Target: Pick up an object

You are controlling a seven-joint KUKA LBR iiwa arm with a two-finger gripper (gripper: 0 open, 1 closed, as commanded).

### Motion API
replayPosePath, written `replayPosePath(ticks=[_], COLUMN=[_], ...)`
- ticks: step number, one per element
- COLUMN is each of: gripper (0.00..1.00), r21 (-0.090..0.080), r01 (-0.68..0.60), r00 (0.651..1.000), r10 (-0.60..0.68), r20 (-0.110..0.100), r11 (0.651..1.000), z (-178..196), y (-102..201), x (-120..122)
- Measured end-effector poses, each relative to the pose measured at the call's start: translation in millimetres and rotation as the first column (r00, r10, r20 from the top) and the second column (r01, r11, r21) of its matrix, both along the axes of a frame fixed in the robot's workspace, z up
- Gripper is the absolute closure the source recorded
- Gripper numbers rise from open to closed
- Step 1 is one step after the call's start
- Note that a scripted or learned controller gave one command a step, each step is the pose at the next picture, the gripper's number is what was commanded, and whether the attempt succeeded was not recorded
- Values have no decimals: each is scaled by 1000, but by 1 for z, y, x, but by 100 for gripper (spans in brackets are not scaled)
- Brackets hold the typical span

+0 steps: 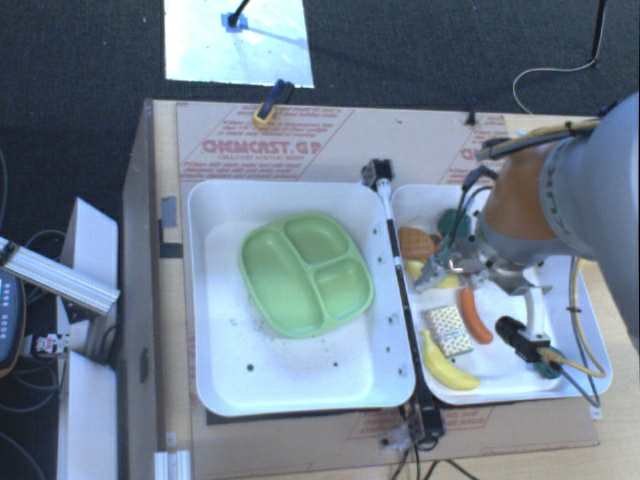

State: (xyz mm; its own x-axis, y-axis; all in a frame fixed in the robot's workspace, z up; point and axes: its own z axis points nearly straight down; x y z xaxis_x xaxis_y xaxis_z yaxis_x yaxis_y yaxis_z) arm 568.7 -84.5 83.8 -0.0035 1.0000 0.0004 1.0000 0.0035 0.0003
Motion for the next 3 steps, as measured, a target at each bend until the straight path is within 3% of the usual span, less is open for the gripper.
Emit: replayPosePath(ticks=[1, 2, 3], gripper=[100, 0, 100], r21=[0, 0, 0], r01=[-2, -2, -5], r00=[1000, 1000, 1000], r10=[2, 2, 5], r20=[2, 2, 4], r11=[1000, 1000, 1000], z=[11, 11, 21], y=[0, 0, 0], x=[1, 1, 2])
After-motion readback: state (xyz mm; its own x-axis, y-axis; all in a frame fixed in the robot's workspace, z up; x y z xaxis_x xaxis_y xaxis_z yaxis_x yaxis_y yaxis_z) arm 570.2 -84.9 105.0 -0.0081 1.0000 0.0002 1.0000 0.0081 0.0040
